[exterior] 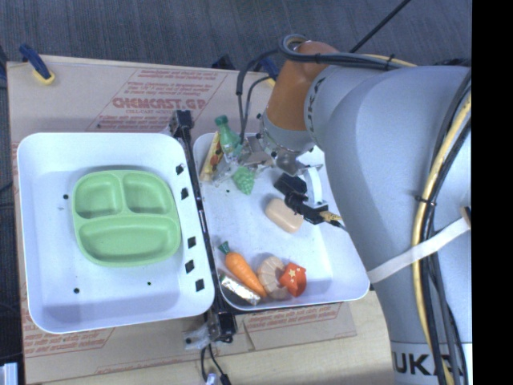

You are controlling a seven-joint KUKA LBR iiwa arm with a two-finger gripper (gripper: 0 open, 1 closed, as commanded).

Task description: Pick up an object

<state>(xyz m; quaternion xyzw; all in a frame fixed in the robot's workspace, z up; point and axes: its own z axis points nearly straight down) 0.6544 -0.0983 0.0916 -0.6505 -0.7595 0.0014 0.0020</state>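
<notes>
Two-finger claw (239, 160) sat low in right white bin (341, 267), finger spread impossible to tell; small green plastic bottle (227, 137) touching it; beige oval block (284, 215) near, lower right.

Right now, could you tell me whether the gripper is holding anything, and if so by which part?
It cannot be told. The gripper is low at the far end of the right bin, among a green bottle and a green piece.
</notes>
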